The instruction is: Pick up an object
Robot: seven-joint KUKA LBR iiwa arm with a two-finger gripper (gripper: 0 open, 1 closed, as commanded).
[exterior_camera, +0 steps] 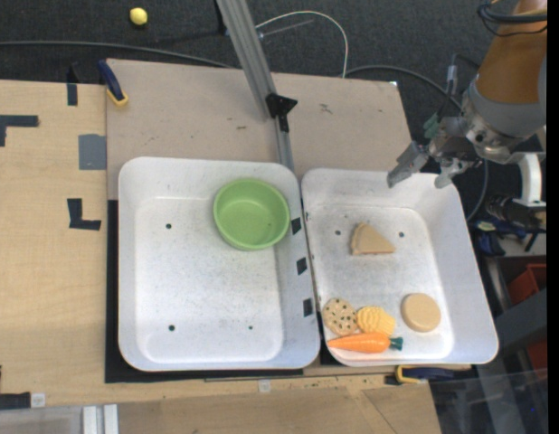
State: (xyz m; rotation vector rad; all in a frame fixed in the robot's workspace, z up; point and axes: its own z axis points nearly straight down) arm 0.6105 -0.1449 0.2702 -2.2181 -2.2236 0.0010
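My gripper point(421, 172) hangs open over the far right corner of the right bin point(460, 233), with nothing between its two fingers. In that bin lie a tan wedge of bread point(372, 240) near the middle, a round tan biscuit point(421, 312) at the front right, a chocolate-chip cookie point(338, 316), a yellow waffle-like round point(375, 319) and an orange carrot point(361, 342) along the front edge. The wedge lies below and left of the gripper, well apart from it.
A green bowl point(251, 212) sits in the left bin point(144, 269) near its far right corner. A grey metal pole point(252, 48) slants down to the bins' shared far edge. A small yellow ball point(138, 15) lies on the dark floor beyond the bench.
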